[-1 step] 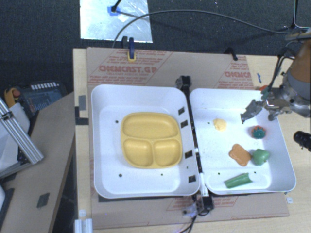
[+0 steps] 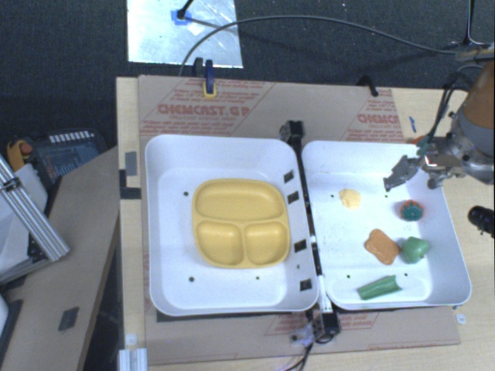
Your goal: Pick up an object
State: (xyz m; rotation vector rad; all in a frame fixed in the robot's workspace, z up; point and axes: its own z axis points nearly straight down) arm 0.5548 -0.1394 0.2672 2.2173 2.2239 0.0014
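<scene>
Objects lie loose in the right bin (image 2: 448, 230), none between my jaws, which hang spread apart over its upper right part. A pale yellow piece (image 2: 350, 199) lies left of and below my jaws, a small red-and-teal ball (image 2: 411, 210) just beneath them, and an orange piece (image 2: 380, 246), green lump (image 2: 415, 248) and green stick (image 2: 378, 287) farther below.

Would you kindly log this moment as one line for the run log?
end effector: over right bin, nothing held | right bin: five small items | left bin: yellow tray
</scene>
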